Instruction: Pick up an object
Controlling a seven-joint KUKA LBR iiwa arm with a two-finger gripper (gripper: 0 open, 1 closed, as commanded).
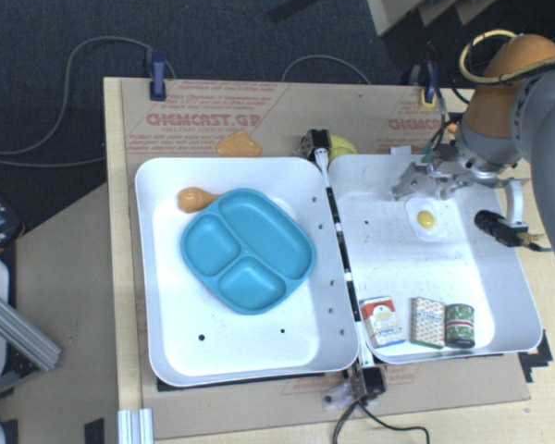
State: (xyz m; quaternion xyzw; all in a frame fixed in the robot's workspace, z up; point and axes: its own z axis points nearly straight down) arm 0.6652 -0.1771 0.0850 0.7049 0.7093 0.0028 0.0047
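Leftmost, the left shallow white bin [166, 340] holds a sky-blue plastic plate with three compartments [248, 250], lying a little askew near the bin's middle, and a small orange-tan rounded toy shaped like a drumstick [196, 198] touches the plate's upper left edge. Beyond that bin's far rim, on the brown cardboard-covered bench [259, 111], sits an orange lumpy piece [238, 143], and further right a yellow-green ball [340, 147] rests at the gap between the two bins. Moving on, the right shallow white bin [481, 285] carries a fried-egg toy [426, 219], a flat white blob with a round yellow yolk at its centre, lying in the bin's upper half. Along the near edge stand three small things in a row, just beside each other: a white carton with a red picture [382, 321], a pale patterned box [427, 322] and a dark green labelled can [460, 325]. The metal two-finger gripper [430, 178] hangs just above the egg in the view, near it, with nothing seen between its parts; whether the jaws are apart or together I cannot tell. The grey arm with its orange band [513, 72] enters from the right.
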